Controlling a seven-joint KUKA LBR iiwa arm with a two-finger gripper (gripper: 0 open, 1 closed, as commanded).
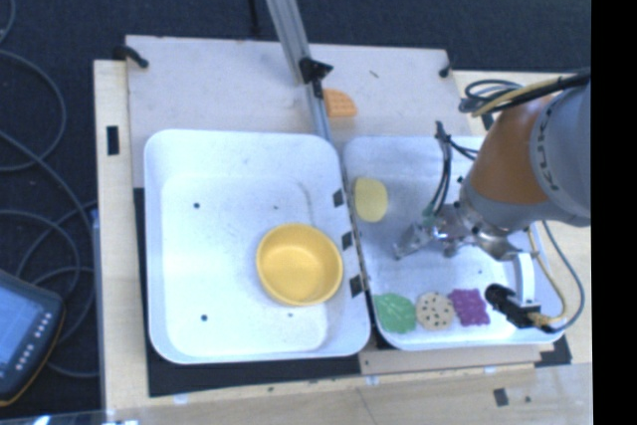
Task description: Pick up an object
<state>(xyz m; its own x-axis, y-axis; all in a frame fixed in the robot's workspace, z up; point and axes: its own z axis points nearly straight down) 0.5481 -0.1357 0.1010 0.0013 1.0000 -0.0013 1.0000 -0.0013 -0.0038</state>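
Gripper (410, 242) hangs over right white bin (398, 154), finger state indeterminable; nearest target, pale yellow round piece (371, 199), lies just up-left—centre over it before descending.

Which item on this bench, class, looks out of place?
The small orange object lies outside both bins, on the bench behind them beside the metal post. The other items sit inside the bins.
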